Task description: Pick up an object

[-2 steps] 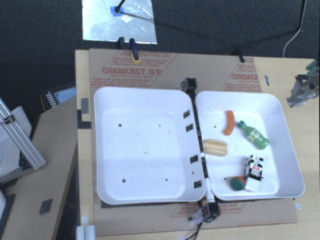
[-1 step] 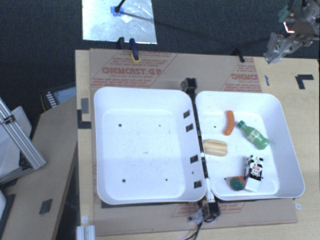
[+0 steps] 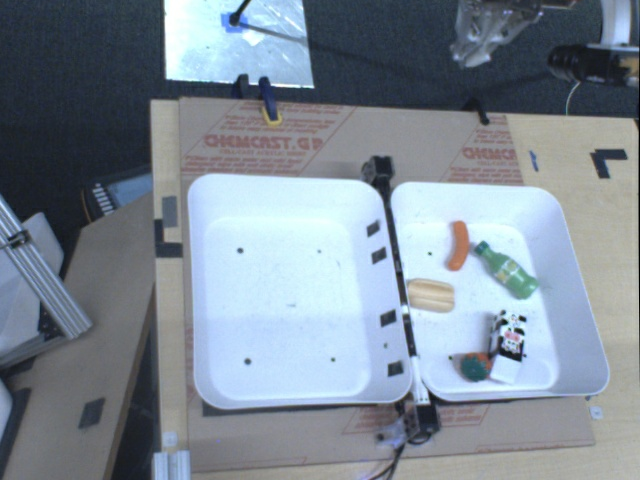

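Bench board [image 3: 330,138], red "CHEMCAST" lettering, twice

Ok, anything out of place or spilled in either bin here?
Nothing stands out. The sausage, green bottle, bread roll, cow figure and small green toy all lie inside the right bin.

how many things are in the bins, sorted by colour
orange: 1, the sausage-shaped toy
green: 1, the bottle
tan: 1, the bread roll
black and white: 1, the cow figure
teal with orange: 1, the small toy
total: 5, all in the right bin
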`<state>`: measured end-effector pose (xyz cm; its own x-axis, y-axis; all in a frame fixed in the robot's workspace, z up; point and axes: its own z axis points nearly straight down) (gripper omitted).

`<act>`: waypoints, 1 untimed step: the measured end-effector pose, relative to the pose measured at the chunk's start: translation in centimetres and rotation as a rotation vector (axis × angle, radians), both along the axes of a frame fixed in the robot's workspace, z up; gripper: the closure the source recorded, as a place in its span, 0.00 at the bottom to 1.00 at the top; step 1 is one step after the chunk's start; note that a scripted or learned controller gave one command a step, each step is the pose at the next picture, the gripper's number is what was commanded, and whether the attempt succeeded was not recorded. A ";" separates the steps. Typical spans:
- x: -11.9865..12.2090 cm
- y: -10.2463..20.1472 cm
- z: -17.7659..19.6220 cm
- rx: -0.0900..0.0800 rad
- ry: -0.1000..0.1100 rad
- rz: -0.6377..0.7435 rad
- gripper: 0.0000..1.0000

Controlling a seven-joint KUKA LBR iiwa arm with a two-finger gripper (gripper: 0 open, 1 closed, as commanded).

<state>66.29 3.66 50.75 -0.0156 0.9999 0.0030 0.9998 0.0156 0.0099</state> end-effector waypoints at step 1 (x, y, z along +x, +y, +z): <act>-10.2 5.9 0.5 0.001 0.008 -0.003 1.00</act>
